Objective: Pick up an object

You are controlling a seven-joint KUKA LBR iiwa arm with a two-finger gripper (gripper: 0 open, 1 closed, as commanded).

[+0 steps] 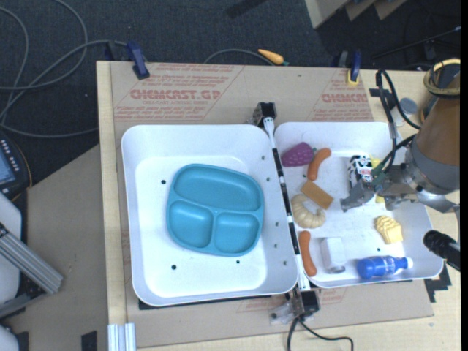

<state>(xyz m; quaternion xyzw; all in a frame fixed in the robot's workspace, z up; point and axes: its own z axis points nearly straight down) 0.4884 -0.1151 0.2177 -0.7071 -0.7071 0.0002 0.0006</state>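
The right bin (344, 134) holds several small items. Among them are a purple grape bunch (298, 154), an orange sausage (318, 164), a tan block (317, 194), a pale ring-shaped pastry (306, 212) and a black-and-white toy (360, 168). Nearer the front lie a yellow piece (390, 229), a blue bottle (380, 267), a white cup (334, 254) and a second orange sausage (306, 252). My gripper (368, 198) hangs over the bin's right half, just below the black-and-white toy and above the yellow piece. It is open, with bare bin floor between its fingers.
The left bin (142, 196) holds a blue divided plate (214, 209). A black ridge (281, 196) separates the two bins. The grey arm (439, 159) comes in over the right bin's right edge. Clamps (137, 61) and cables sit at the bench's far edge.
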